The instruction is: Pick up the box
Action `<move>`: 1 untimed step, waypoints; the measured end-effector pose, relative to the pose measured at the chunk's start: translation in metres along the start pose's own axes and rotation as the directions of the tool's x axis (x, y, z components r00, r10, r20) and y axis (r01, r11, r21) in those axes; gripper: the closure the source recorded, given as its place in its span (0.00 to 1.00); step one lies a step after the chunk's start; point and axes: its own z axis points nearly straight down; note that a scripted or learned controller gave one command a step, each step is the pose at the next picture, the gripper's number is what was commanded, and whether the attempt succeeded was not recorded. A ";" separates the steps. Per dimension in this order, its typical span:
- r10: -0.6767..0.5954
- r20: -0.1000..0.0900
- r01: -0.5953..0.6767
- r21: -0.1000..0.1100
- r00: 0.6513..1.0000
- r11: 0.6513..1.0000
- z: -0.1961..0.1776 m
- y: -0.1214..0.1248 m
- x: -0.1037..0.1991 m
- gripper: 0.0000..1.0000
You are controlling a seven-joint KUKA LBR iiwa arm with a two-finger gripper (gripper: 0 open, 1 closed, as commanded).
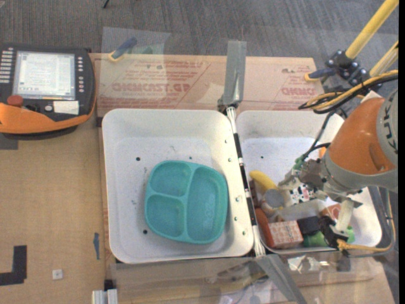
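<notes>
From my remote station I read the scene as follows. The box (283, 233), reddish with a pale patterned face, lies flat near the front edge of the right bin (278, 145), close to that bin's left wall. Its long axis runs roughly left to right across the view, tilted slightly so the right end sits a little farther from the front rim; I cannot tell which end is its top.

The right bin also holds a yellow banana-like piece (264, 180) near the divider, a grey rounded item (274, 197) just below it, a black block (309, 224) touching the box's right end, a green piece (314, 239) beside that, and an orange strip (259, 218) along the left wall. The left bin (126, 189) holds one teal divided plate (186, 201), three compartments, lying flat near its centre-right.

The arm (362, 151) enters from the right and leans over the right bin. The tool (302, 181) hangs above the clutter, behind and to the right of the box and apart from it; whether it is spread or closed I cannot tell.

On the counter (50, 208), left of the bins, rests a teach pendant (45, 87).
</notes>
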 end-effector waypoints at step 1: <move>0.046 0.011 -0.046 0.022 0.999 0.999 0.004 0.035 0.022 0.00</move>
